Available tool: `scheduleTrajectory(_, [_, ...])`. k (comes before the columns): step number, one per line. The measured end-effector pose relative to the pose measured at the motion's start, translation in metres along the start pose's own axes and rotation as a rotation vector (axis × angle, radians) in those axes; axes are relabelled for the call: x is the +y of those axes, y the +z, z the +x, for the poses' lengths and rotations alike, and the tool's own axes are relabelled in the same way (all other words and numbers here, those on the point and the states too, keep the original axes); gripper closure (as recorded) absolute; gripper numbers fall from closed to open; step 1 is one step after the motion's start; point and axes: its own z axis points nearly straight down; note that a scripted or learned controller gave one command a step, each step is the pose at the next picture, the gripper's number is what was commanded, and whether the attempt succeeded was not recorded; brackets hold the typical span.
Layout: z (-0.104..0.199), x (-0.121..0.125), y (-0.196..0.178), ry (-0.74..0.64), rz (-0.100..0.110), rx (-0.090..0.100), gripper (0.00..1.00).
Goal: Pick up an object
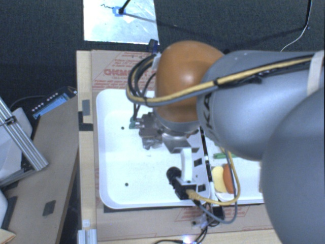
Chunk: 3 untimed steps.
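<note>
- Gripper (pixel 148 134) sits low over the white bin (pixel 114 151); you cannot tell its state.
- Yellow and orange objects (pixel 224 179) lie to its right, nearer you.
- Expect to move right and nearward to reach them.

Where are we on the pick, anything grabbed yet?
Done: the arm has reached over the white bin, its orange band above the bin's middle. In hand: the wrist hardware hangs low over the bin floor, but no object shows in its grip. Left: the grasp and lift. Yellow and orange items lie at the bin's right side, partly behind cables, apparently untouched.
</note>
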Motion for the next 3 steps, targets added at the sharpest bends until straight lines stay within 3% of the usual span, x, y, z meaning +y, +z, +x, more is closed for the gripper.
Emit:
scheduleTrajectory(1, [0.002,0.000,-0.102,0.000,-0.001,0.000,1.00])
scheduleTrajectory(2, [-0.047,0.000,-0.149,0.007,0.001,-0.002,1.00])
scheduleTrajectory(3, [-0.057,0.054,-0.167,0.006,0.002,-0.004,1.00])
